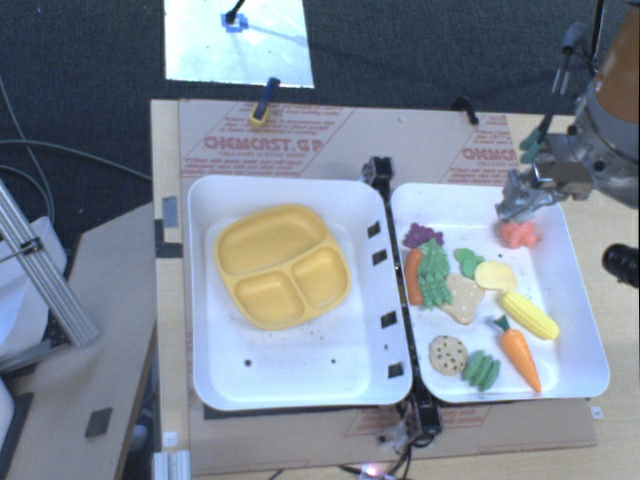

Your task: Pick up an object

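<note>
Toy foods lie in the right bin (pixel 575 268): purple grapes (pixel 422 235), a long carrot (pixel 413 277), green beans (pixel 435 276), a green piece (pixel 468 261), a yellow lemon-like piece (pixel 495 275), a bread slice (pixel 463 299), a corn cob (pixel 529 314), an orange carrot (pixel 520 356), a cookie (pixel 447 354), a pea pod (pixel 481 370) and a pink piece (pixel 520 233). My gripper (pixel 522 202) hangs at the bin's far right corner, just above the pink piece; I see nothing between its fingers.
The left bin (pixel 205 298) holds a yellow divided plate (pixel 283 265). A black hinge strip (pixel 390 278) runs between the bins. A blue-and-yellow tool (pixel 265 101) lies on the board behind. A metal frame (pixel 35 258) stands at the left.
</note>
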